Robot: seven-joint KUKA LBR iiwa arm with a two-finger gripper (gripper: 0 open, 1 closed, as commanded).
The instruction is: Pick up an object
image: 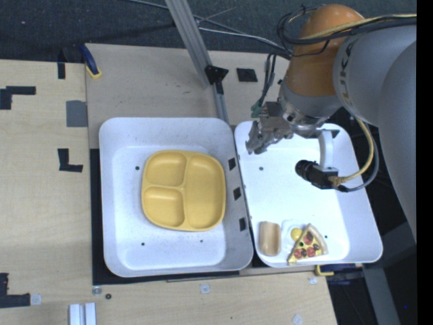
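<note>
Camera view: claw [257,141] hovers over right bin [352,181].

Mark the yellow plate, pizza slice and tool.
yellow plate [183,189], camera view, centre divider.
pizza slice [308,244], camera view, topping middle.
tool [257,143], camera view, between fingertips.

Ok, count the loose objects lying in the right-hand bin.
2: a tan block and a toy pizza slice, side by side near the right bin's near edge. The arm might hide others.

bench [40,202]: pale wood, black tape marks | on it: left bin [115,181], right bin [352,202], side by side
</note>
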